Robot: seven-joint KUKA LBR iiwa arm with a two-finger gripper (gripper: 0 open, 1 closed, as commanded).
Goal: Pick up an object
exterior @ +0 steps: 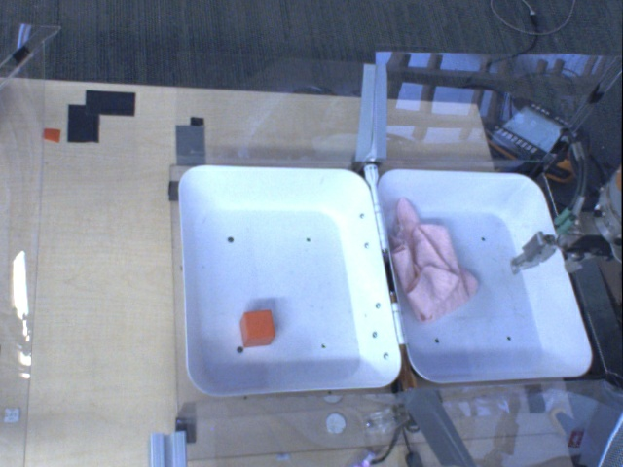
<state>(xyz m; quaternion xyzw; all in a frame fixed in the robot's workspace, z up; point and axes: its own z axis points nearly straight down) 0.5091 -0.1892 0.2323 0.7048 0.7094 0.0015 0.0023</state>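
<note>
No legible text, label, brand, number or sign appears in the camera view. The black blocks [97,113] and the small orange square [52,135] on the bench [88,290] carry no lettering. The device with a screen [531,130] beyond the right bin [574,353] is too small and blurred to read.

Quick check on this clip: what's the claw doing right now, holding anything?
Claw: at the right bin's right edge, nothing seen in it, apart from the pink cloth; open or shut cannot be told.
</note>
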